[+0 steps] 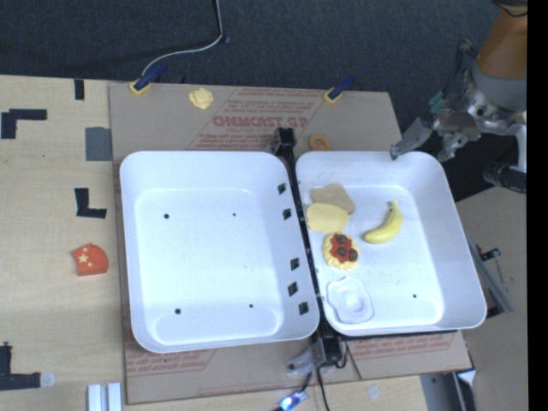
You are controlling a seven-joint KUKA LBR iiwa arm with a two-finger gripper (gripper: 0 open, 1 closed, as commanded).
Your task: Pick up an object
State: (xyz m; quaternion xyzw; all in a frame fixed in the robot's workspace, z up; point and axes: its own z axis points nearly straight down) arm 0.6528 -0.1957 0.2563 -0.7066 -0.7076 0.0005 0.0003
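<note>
- Here, the tabletop [51, 315] is pale wood with a brown cardboard sheet [257, 118] laid over its middle, red lettering printed across the sheet.
- Two shallow white bins sit side by side on the cardboard, touching along a black clipped seam: the left bin [205, 255] and the right bin [428, 229].
- The arm [505, 50] comes in at the upper right, its orange band above the grey wrist.
- The claw [425, 140] hangs over the far right corner of the right bin, above its rim; its two fingers stand spread apart with nothing between them.
- A yellow banana [385, 224] lies in the right bin, near the middle, well apart from the claw.
- A tan bread-like piece [332, 198] rests by the seam, with a pale yellow round piece [327, 218] touching its near edge.
- Just below those lies a small yellow item topped in red [341, 250].
- A white rounded thing [349, 300] sits at the bin's near left corner.
- Outside the bins, a red piece [91, 259] lies on the wood at left, and a small yellow lump [201, 98] on the cardboard's far edge.
</note>
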